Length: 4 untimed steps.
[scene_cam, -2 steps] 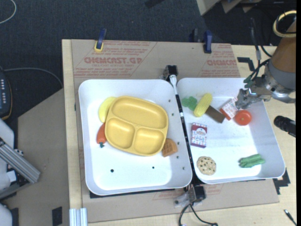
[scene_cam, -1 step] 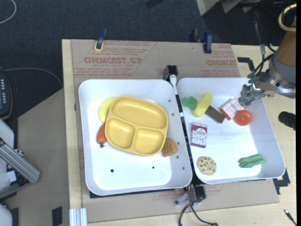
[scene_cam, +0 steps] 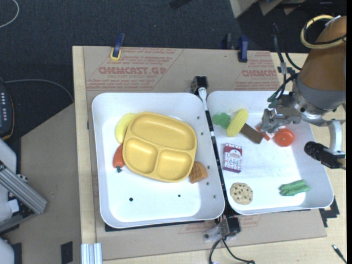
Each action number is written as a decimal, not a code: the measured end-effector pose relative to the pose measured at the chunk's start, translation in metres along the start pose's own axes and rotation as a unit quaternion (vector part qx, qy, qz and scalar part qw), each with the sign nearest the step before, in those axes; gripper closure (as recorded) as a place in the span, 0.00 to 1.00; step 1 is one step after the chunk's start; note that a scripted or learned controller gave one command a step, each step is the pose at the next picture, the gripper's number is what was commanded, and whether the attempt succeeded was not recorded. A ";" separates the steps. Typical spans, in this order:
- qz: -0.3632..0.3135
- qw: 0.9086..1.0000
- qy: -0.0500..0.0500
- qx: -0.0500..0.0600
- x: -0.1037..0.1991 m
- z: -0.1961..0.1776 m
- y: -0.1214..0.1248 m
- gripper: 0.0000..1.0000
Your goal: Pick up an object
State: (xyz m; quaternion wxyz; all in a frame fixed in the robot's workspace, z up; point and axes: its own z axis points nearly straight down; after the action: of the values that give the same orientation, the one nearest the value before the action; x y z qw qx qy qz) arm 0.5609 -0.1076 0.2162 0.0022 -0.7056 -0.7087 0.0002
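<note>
In the camera view, the gripper (scene_cam: 270, 121) hung over the right bin (scene_cam: 313, 194) at the frame's right, just beside a brown block (scene_cam: 252, 132) and a red tomato (scene_cam: 284, 138); whether it was open or closed could not be told. Left of it lay a corn cob (scene_cam: 237, 121) and a green piece (scene_cam: 221, 119). Lower down were a small red carton (scene_cam: 232, 157), a cookie (scene_cam: 241, 192) and green beans (scene_cam: 294, 188). A yellow divided tray (scene_cam: 159, 146) filled the left bin (scene_cam: 148, 210).

Even overhead light is washing the two shallow white plastic bins (scene_cam: 104, 147) w/ mild glare; soft shadows, pic slightly blurring throughout.
</note>
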 end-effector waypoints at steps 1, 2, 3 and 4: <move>0.000 1.000 0.000 0.000 0.051 0.003 -0.027 1.00; 0.001 1.000 -0.001 -0.003 0.064 -0.015 -0.030 1.00; 0.001 1.000 -0.001 -0.003 0.067 -0.018 -0.032 1.00; 0.002 1.000 -0.001 0.001 0.072 0.003 -0.031 1.00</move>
State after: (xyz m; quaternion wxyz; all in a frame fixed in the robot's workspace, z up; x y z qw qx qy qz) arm 0.5298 -0.0361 0.2134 0.0018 -0.7071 -0.7071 0.0013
